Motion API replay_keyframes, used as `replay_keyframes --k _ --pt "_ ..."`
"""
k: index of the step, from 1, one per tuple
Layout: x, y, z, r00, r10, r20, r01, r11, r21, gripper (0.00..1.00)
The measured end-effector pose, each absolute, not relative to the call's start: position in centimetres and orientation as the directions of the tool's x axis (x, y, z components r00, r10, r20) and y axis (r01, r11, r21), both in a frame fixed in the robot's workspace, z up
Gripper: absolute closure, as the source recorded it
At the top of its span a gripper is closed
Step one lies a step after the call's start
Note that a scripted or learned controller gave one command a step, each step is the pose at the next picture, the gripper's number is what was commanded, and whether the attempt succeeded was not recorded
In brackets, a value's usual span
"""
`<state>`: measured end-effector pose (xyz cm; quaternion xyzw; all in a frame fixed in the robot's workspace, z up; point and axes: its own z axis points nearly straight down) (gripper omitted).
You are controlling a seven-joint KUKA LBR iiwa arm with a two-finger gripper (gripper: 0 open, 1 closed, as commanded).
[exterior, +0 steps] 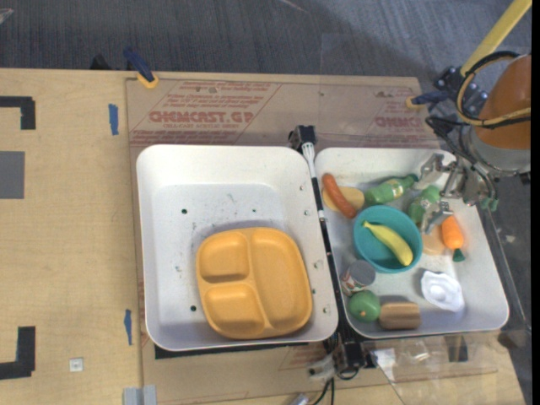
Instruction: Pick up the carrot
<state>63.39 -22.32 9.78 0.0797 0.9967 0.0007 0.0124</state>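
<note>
While the carrot (pixel 453 233) lies near the right bin's (pixel 489 310) right wall, long axis running near to far, green end nearest, the pincer (pixel 440 199) hangs just left of it, whether open or closed unclear.

One fixed camera, high above the bench (pixel 67 226), looking down at a slant, both white bins (pixel 169 175) in frame

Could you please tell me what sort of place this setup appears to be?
Probably a robotics lab bench for pick-and-place trials: two white bins clamped on a cardboard-covered bench, toy food such as a carrot and a banana, and a robot arm reaching in.
</note>
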Motion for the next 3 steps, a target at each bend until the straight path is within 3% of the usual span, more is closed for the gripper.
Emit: replay_keyframes --k 1,2,3 --pt "58.8 -22.1 10.0 -0.985 -0.168 -0.031 -0.168 0.986 -0.007 0.0" --pt "57.9 -22.0 10.0 -0.916 -0.4 -0.03 -0.4 0.916 -0.013 0.0" --pt "58.2 -22.0 11.4 -0.915 -0.402 -0.036 -0.401 0.916 -0.022 1.0"
